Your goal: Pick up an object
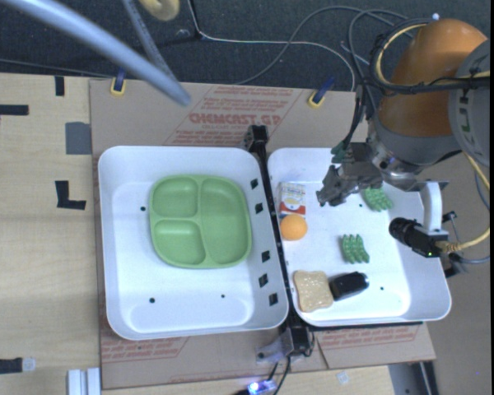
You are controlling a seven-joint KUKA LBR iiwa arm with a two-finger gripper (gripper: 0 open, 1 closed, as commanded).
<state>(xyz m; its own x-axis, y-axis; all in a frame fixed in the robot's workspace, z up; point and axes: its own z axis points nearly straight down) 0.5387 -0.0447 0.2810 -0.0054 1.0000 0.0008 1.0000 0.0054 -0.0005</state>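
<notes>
The gripper [328, 194] hovered over the right bin [424, 303], whether open or closed I cannot tell, with nothing visibly lifted; the orange ball [293, 228] lay untouched.

Judged a robotics lab: loose cables [313, 35] across dark floor, cardboard sheet [230, 113] under two white bins [115, 220], taped bench markers [66, 194].

Bench [33, 220] w/ cardboard sheet [230, 113]; on it 2 white bins: left [115, 245], right [420, 295].
</notes>
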